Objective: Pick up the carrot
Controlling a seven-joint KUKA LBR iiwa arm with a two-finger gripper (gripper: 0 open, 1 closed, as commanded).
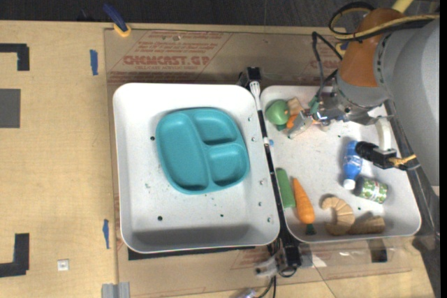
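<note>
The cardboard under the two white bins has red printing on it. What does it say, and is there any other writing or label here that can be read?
"CHEMCAST. G P": large red letters on the cardboard sheet, roughly as it reads; the last letters are blurred.
Smaller red line above it on the same sheet: too blurred to read.
Green can in the right bin: label too small to read.
Blue bottle: no legible text.

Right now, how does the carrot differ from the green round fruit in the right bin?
The carrot is orange, long and tapered; the green round fruit is green and ball-like. The carrot lies near the right bin's front left corner beside a green stick-shaped toy; the fruit sits at the far left corner. The gripper is close beside the fruit, far from the carrot. Both lie near the bin's left wall.
</note>
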